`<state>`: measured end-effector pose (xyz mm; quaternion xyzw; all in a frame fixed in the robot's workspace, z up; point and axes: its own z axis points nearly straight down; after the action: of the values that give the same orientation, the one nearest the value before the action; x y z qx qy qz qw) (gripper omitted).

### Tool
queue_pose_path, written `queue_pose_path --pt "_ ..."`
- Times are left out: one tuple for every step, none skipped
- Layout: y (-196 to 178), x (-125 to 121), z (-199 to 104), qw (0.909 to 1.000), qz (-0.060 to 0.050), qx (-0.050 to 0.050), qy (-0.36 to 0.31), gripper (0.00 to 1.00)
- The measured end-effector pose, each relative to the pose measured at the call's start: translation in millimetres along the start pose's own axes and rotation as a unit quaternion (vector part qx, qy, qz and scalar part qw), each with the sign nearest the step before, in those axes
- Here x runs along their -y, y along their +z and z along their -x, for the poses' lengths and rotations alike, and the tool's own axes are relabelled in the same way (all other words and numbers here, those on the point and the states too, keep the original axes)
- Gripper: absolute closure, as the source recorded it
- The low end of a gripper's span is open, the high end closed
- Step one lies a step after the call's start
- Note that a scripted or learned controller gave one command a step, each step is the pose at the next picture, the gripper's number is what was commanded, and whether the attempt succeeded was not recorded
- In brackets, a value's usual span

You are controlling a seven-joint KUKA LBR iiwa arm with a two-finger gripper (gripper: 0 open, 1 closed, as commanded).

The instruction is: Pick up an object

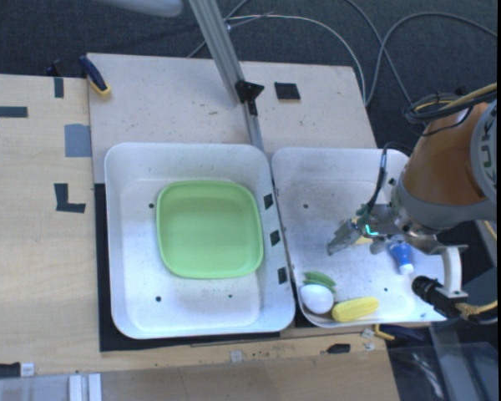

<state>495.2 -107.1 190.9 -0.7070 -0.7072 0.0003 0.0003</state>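
My gripper [342, 238] hangs over the middle of the right bin [317, 174], pointing left, and I see nothing held in it. Near that bin's front edge lie a white egg-shaped object [317, 297], a small green piece [319, 280] just behind it, and a yellow oblong object [354, 309] to its right. A small blue and white object [401, 256] shows just under the wrist, partly covered by the arm. The front objects lie well below and apart from the gripper.
A light green square plate [209, 228] rests in the left bin [129, 224]. A grey pole [225, 48] slants across the bench behind the bins. Cables [376, 48] loop on the dark floor at the back right.
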Motion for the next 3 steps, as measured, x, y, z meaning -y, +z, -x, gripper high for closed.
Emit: queue_pose_path --pt "0 0 0 1.0 0.0 0.0 0.0 0.0" --pt "54 -5 7 1.0 -0.002 0.0 0.0 0.0" --pt "102 -6 7 1.0 0.001 0.0 0.0 0.0"
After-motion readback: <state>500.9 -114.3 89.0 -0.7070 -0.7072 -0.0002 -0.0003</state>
